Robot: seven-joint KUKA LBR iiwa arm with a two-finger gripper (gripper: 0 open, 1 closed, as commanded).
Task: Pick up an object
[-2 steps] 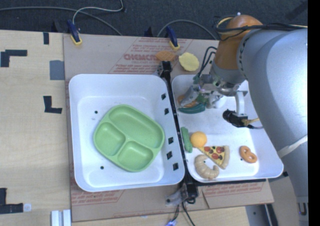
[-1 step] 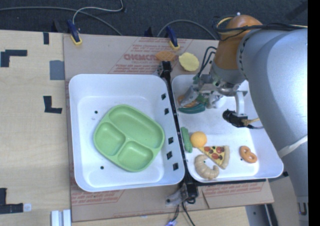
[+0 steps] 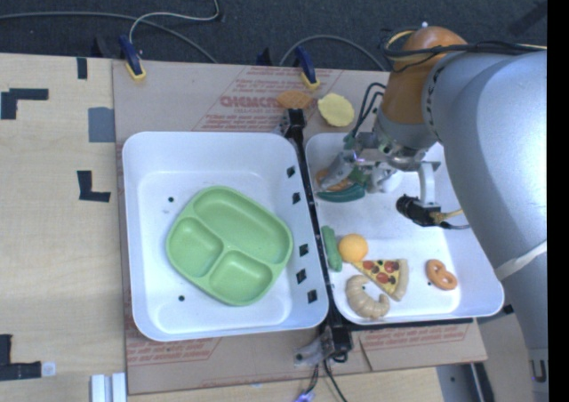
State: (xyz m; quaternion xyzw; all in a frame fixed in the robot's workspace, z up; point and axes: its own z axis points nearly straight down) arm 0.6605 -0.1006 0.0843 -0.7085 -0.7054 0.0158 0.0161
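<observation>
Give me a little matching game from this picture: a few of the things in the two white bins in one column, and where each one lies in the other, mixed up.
Things:
1. green divided plate
2. pizza slice
3. pretzel
4. croissant

Places:
A. near the right bin's right edge
B. alone in the left bin
C. at the right bin's front edge, below the orange ball
D. in the right bin, just right of the orange ball

Pairs: 1-B, 2-D, 3-A, 4-C
</observation>
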